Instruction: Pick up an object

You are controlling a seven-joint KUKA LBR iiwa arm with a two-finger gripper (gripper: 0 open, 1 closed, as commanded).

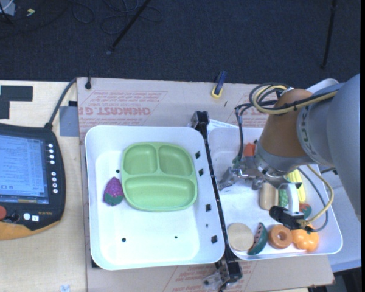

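My gripper [230,180] reaches low into the left part of the right bin [331,245], near the divider between the bins. The grey arm with its orange band [284,132] covers the bin's upper middle. Toy foods lie along the bin's front and right side. They include a round beige biscuit [238,235], a watermelon slice [259,238], an orange donut [280,237], an orange fruit [306,239], a beige piece [267,196] and a yellow corn cob [295,183]. A small red-orange item [249,149] shows beside the wrist. Nothing visible sits in the gripper.
The left bin [146,242] holds a green divided plate [159,176] with a purple grape bunch [113,191] at its left edge. A teach pendant [21,172] lies on the bench at the far left. Cables [264,96] loop above the wrist.
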